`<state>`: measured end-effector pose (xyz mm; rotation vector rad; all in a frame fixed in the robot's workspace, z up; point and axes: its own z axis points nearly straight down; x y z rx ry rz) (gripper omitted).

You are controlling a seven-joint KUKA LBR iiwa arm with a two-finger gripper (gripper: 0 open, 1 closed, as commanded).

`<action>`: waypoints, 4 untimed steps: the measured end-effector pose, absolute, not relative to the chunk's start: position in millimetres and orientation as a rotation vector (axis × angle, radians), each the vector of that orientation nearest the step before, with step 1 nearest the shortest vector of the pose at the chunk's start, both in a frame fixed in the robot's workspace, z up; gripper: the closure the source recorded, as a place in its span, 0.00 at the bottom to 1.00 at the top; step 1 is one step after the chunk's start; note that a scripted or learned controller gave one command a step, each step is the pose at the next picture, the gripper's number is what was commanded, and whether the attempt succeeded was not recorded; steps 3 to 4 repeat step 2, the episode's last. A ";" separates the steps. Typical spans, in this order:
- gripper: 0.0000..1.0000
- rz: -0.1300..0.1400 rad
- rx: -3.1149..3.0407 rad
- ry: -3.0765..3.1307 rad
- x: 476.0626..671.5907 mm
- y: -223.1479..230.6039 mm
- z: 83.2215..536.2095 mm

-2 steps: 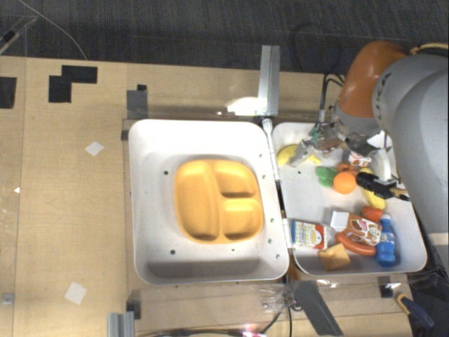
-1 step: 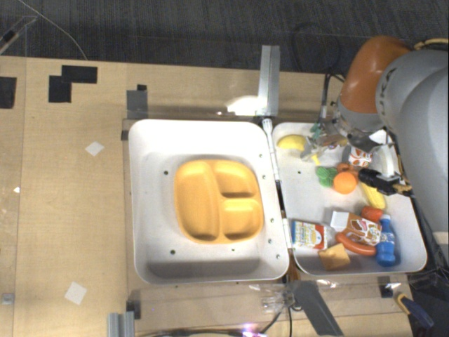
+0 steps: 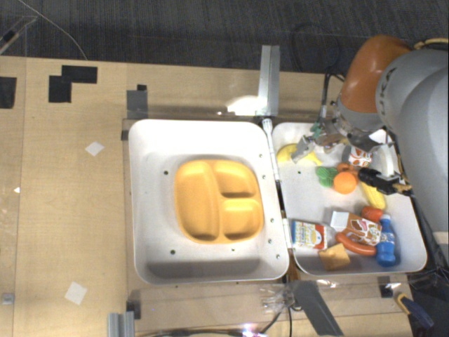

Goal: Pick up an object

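Hovering pincer (image 3: pixel 306 148), grip state unclear, just beside banana (image 3: pixel 286 152) in right bin (image 3: pixel 421 255)

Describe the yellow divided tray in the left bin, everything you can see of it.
The yellow tray lies flat, open side up, near the middle of the left white bin. It looks like smooth moulded plastic with rounded corners. Raised ridges split it into three compartments: one long one on its left side and two smaller ones stacked on its right. It rests on the bin floor, apart from the walls, and nothing else touches it.
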<state>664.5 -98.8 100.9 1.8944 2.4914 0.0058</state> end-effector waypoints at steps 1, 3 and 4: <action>1.00 0.004 1.885 2.496 665.3 -98.9 112.7; 1.00 0.007 2.061 2.360 656.1 -127.1 164.0; 1.00 0.007 2.061 2.360 656.1 -127.1 164.0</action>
